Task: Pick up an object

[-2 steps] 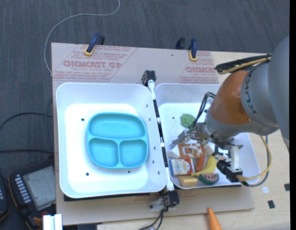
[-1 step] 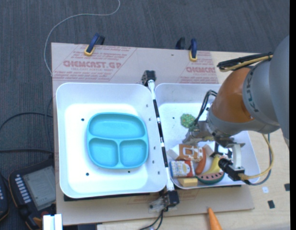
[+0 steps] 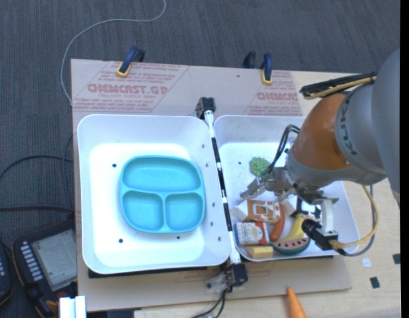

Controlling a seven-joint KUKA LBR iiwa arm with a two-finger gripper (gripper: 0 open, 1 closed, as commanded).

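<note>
on the left, the left bin (image 3: 85,177) holds a blue divided plate (image 3: 163,194), well apart from the arm. the right bin (image 3: 350,207) holds a crowd of small toy foods at its near left corner: a green leafy piece (image 3: 259,165), an orange and white carton (image 3: 263,211), a small box with a cow picture (image 3: 248,232), a yellow block (image 3: 260,250), a red sausage (image 3: 278,228), a banana (image 3: 295,229) and a watermelon slice (image 3: 291,247).

these things look light and stiff, probably smooth plastic, so they may slip. the carton has flat sides, good to take across its narrow width.

the gripper (image 3: 304,201) hangs over this pile; i cannot tell the state of the jaws.
</note>
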